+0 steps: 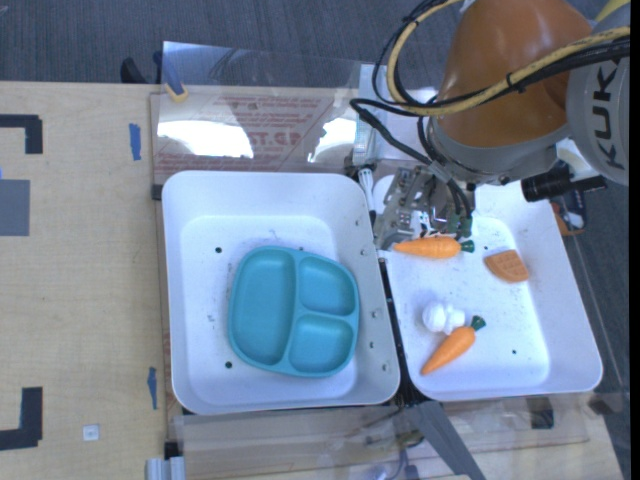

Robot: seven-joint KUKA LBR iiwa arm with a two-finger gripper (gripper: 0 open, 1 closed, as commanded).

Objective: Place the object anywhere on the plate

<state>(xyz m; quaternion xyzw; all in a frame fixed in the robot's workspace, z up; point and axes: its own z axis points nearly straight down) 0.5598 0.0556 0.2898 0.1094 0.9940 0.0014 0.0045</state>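
Note:
A teal plate [293, 311] with three compartments lies in the left white bin [190, 218]. In the right bin [560, 358], an orange carrot [428, 248] with a green stub lies on its side near the far left corner. My gripper [418, 216] hangs directly over that carrot, under the arm's orange band, and its tips reach down to the carrot's top edge. I cannot make out whether it grips the carrot. A second carrot [450, 349] lies tilted nearer the front, with a small white object [439, 317] beside it.
An orange slice-shaped piece [507, 265] lies to the right of the upper carrot. The raised rims of the two bins meet between gripper and plate. Black and yellow cables loop around the arm above the right bin. A clear sheet stands behind the left bin.

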